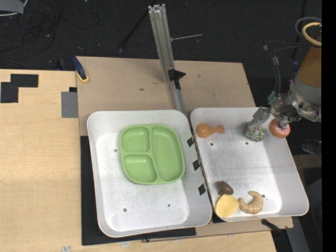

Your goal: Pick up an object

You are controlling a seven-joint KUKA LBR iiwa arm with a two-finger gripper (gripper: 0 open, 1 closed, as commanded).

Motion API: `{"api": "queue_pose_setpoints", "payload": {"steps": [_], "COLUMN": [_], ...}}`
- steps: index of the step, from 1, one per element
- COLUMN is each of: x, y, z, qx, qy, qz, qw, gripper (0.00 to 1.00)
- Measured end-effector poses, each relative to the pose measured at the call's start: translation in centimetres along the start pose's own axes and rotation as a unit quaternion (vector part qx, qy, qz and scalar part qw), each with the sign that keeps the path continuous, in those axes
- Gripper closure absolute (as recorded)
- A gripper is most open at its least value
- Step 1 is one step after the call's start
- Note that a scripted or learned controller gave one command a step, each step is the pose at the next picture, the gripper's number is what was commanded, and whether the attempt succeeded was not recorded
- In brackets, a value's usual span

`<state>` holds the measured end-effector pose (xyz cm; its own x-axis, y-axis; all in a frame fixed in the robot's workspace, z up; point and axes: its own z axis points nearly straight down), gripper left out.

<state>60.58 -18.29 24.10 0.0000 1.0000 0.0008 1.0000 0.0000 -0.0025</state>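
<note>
Now orange drumstick lies sideways, handle right.

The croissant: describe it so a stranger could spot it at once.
Take the right bin, then its near rim. The croissant lies there, a tan, ridged crescent beside a flat yellow piece and a small dark brown piece.

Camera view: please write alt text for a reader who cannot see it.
A grey robot arm's gripper reaches into the right bin, beside a pink doughnut; the bin also holds an orange toy, a croissant and a yellow piece. A green divided plate sits in the left bin.
</note>
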Motion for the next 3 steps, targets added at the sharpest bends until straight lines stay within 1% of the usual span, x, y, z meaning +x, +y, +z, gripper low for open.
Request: {"api": "queue_pose_setpoints", "payload": {"steps": [1, 2, 3], "x": [0.3, 0.9, 1.0], "y": [-1.0, -1.0, -0.7], "z": [5.9, 12.3, 14.9], "qx": [0.003, 0.003, -0.004], "qy": [0.001, 0.001, -0.001], "qz": [0.000, 0.000, 0.000], "qw": [1.0000, 1.0000, 1.0000], "gripper": [0.00, 0.00, 0.00]}}
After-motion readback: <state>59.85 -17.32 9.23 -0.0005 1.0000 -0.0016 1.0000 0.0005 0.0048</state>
